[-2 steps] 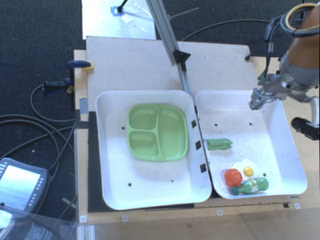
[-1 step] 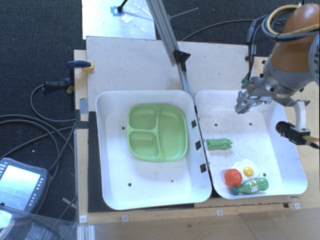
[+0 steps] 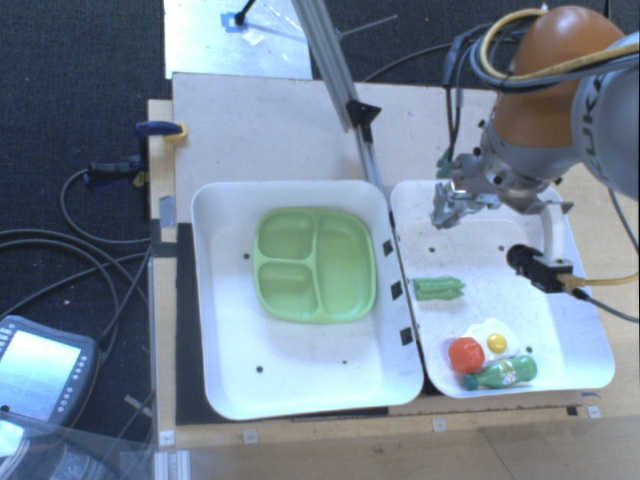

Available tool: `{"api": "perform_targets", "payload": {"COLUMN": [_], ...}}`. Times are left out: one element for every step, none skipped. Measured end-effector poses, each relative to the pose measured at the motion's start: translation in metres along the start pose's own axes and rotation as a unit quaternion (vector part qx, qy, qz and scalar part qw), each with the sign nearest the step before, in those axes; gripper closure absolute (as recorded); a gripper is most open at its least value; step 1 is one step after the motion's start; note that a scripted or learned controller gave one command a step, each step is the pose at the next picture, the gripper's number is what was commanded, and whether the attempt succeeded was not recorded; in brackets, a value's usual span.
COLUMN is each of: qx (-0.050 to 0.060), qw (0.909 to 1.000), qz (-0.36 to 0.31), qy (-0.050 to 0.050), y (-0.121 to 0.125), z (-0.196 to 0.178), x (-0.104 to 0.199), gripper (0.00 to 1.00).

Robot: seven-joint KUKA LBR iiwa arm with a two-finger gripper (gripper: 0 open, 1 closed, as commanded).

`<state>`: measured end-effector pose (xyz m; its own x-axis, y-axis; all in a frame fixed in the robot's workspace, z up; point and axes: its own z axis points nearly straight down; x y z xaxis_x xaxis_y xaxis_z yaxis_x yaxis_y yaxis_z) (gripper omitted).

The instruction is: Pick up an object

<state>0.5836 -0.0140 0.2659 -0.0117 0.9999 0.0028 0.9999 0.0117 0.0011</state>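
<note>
My jaws hang over the far part of the right bin, near its back wall. I cannot tell if they are wide or pinched together, because they look small and dark from up here. Nothing sits between them that I can see.

The things I could grab are all closer to the front of this bin. A green pea pod lies by the bin's left wall, just in front of me. Past it, in the front corner, a red tomato, a toy fried egg and a little green bottle crowd together, touching or almost touching.

The left bin holds a green plate with three parts.

I think I am at the start: choosing and getting lined up. The pea pod looks best, since it lies alone. Next I would need to slide forward over it, then go down.
</note>
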Motion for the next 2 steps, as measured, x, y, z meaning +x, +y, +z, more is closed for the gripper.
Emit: {"api": "perform_targets", "payload": {"qx": [0.0,0.001], "qw": [1.0,1.0], "qz": [0.001,0.001], "qy": [-0.001,0.0], "y": [-0.008,-0.021], "z": [0.005,0.023], "x": [0.042,0.091], "gripper": [1.0,1.0]}}
